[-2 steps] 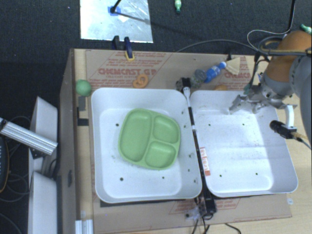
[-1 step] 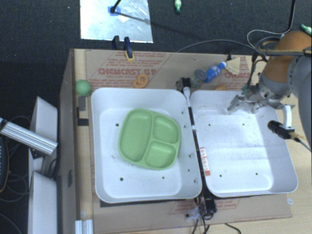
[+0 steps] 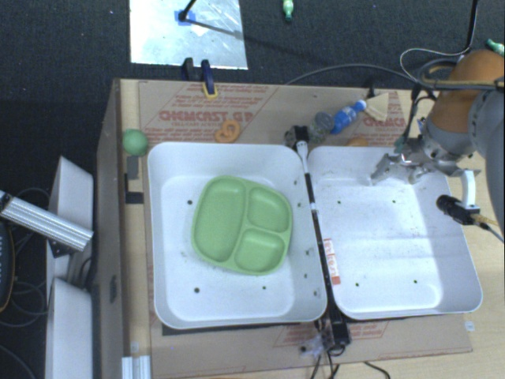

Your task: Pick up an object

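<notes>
Progress: nothing lifted yet. Green divided plate [image 3: 241,226] lies flat in left bin [image 3: 170,212], centre. Claw [image 3: 398,164] hovers at right bin [image 3: 394,290] 12 o'clock edge, fingers apart, holding nothing. Approach, grasp, lift all remain.

A green ball [image 3: 134,141] sits at the desk's [image 3: 260,105] ten o'clock corner. At twelve o'clock lies an orange pretzel shape [image 3: 227,131]; toward one o'clock, a blue bottle [image 3: 347,117]. Beyond, a foil sheet [image 3: 188,22] on dark floor [image 3: 63,54].
</notes>
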